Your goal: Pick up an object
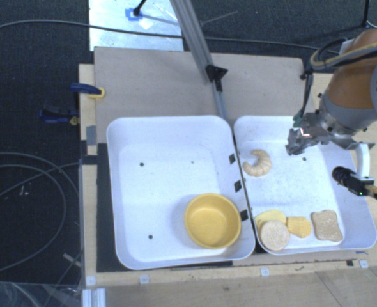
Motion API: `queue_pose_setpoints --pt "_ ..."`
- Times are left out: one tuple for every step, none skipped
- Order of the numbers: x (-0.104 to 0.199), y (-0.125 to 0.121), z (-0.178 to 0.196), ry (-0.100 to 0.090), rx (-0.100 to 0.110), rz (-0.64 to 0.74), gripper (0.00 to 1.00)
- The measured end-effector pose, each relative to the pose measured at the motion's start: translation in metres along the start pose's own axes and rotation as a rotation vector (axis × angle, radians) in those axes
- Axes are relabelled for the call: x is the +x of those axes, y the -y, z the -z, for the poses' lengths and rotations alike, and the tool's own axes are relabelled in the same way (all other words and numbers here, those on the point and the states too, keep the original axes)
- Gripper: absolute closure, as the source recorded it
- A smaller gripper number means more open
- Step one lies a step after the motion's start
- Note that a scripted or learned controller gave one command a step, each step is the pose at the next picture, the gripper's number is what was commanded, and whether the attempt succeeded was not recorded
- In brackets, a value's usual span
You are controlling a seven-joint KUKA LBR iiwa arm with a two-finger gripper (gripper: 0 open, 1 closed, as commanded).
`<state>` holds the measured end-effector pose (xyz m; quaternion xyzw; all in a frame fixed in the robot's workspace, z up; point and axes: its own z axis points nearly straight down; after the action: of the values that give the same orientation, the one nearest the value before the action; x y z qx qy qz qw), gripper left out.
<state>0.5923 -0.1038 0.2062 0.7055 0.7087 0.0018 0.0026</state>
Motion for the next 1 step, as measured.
queue_pose_setpoints --pt "-0.0001 -0.0015 0.0316 0.000 0.001 0.001 1.00"
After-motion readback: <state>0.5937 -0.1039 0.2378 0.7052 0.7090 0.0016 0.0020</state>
